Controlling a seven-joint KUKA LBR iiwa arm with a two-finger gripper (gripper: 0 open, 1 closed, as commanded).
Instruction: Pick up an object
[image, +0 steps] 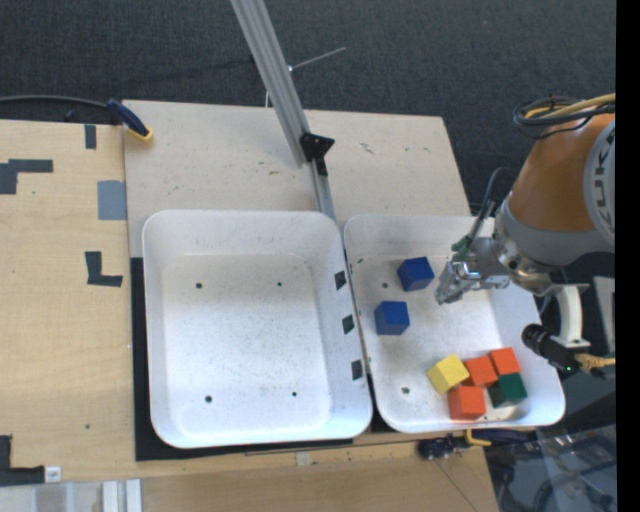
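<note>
The two metal fingers (447, 290) of the gripper (452, 288) are seen hanging over the floor of the right shallow white plastic bin (420, 400), pointing down and toward nine o'clock. Nothing is seen between them; how far apart they stand cannot be told from this slant. The gripper is carried on a grey arm with an orange band (565, 185) that reaches in from three o'clock.

Just beside the fingertips, at about ten o'clock from them, a blue cube (415, 273) is seen lying on the bin floor, apart from the fingers, with its edges turned slightly off the bin walls. A second blue cube (392, 318) lies at about eight o'clock from the gripper, a little farther off. Neither cube shows a long axis.

At about five o'clock from the gripper, in the near right corner of the bin, a cluster is packed together: a yellow cube (448, 373), two orange-red cubes (466, 401) (493, 365) and a dark green cube (510, 388), touching one another.

The left shallow white plastic bin (160, 330) stands against the right one at nine o'clock, both resting on the pale wooden tabletop (60, 320).
</note>
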